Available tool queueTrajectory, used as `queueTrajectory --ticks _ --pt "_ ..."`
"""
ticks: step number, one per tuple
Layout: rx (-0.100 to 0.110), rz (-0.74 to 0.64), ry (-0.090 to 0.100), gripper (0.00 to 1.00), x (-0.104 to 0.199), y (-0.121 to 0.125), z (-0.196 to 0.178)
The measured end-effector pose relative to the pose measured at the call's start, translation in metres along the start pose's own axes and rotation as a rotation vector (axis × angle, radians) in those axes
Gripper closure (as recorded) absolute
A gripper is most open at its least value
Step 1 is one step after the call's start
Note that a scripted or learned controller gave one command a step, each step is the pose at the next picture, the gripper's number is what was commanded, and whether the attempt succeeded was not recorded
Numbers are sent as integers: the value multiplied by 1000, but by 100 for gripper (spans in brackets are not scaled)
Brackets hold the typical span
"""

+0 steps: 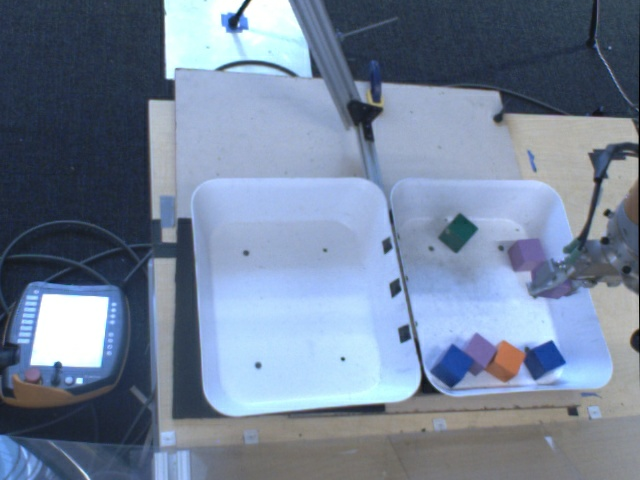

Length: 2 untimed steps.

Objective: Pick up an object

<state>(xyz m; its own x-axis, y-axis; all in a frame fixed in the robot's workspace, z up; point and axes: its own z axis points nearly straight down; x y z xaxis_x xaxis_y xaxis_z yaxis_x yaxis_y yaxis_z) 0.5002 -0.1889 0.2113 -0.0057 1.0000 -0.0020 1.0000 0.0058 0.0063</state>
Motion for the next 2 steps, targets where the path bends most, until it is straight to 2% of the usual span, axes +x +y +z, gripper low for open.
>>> queueTrajectory --ticks 1,2 --pt "-1 1 -1 100 -4 -7 -51" --pt "3 -6 3 100 49 5 -51"
